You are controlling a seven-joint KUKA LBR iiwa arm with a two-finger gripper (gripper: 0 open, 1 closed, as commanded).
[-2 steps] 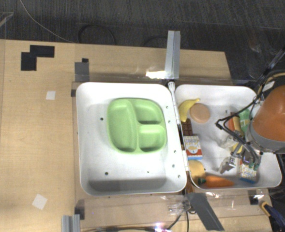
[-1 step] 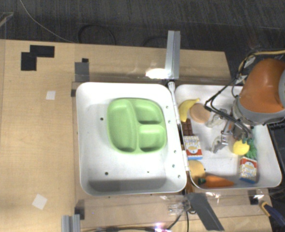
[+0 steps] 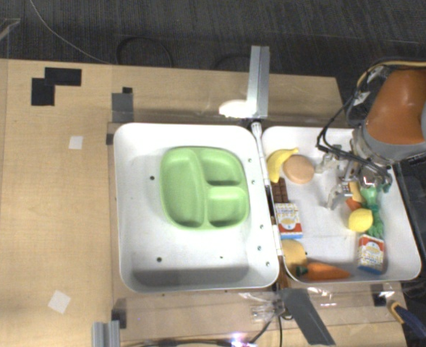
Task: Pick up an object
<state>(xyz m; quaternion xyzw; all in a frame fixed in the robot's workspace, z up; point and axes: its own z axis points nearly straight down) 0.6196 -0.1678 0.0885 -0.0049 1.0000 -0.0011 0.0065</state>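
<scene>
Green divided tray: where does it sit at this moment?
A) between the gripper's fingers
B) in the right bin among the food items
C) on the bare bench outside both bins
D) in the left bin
D: the green divided tray lies flat inside the left bin, apart from the food items in the right bin.

Just one fixed cam up high, angled down over both white bins (image 3: pixel 126 194), arm (image 3: pixel 404 114) coming from right.
</scene>
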